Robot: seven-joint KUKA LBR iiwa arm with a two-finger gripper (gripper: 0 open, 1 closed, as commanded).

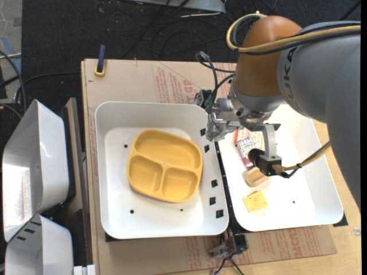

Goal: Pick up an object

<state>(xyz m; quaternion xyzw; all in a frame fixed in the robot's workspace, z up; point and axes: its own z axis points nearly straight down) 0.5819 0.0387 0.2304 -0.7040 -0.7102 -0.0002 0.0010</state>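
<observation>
Cardboard bench [172,79] carries two white bins. Right bin [321,211] holds a pink packet [246,145], a tan block [255,179] and a yellow square [255,201]. Gripper [213,128] hangs at that bin's left rim, beside the packet; open or closed, I cannot tell. Left bin [109,211] holds a yellow plate [165,165].

Red printed lettering is running across the cardboard sheet [166,79] beneath the bins, upside down and too broken to read. Dark letters, seemingly "KU", are showing on the grey arm [321,73], cut off. Print on the small packet [246,145] is blurring beyond reading.
</observation>
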